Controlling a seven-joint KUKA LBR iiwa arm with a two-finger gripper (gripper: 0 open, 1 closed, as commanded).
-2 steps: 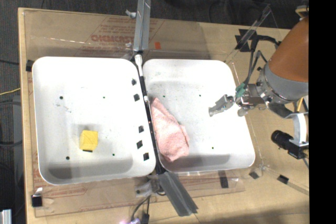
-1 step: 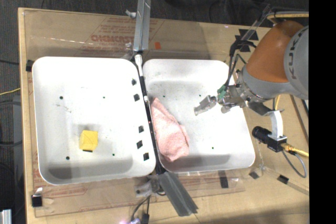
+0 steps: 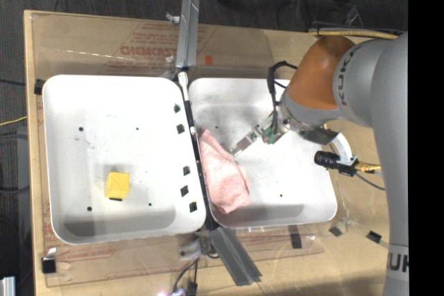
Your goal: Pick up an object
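at the near edge of the wooden bench (image 3: 139,267), a grey metal bar (image 3: 232,256) slants out from the gap between the two bins. just beyond it, in the left shallow white plastic bin (image 3: 62,218), a small yellow foam cube (image 3: 117,185) lies on the floor toward the near left part, well apart from everything else. black dots mark the bin floor around it.

in the right shallow white plastic bin (image 3: 312,208), a crumpled pink cloth (image 3: 223,177) lies against the left wall, stretched from the bin's middle toward its near left corner, touching the divider where the two bins meet.

just beyond the cloth's far end hangs the two-finger gripper (image 3: 244,143), slanting down and to the left over the middle of the right bin. its slim metallic tip sits near the upper edge of the cloth, but contact cannot be made out, and nothing shows between the fingers. they appear pressed close together into one narrow tip.

behind the gripper, the grey arm with its orange band (image 3: 320,76) reaches in from the right over the bin's far right corner.

farther back, an upright grey metal post (image 3: 187,31) stands at the far end of the divider, and the far strip of the bench bears red printed lettering (image 3: 149,50).
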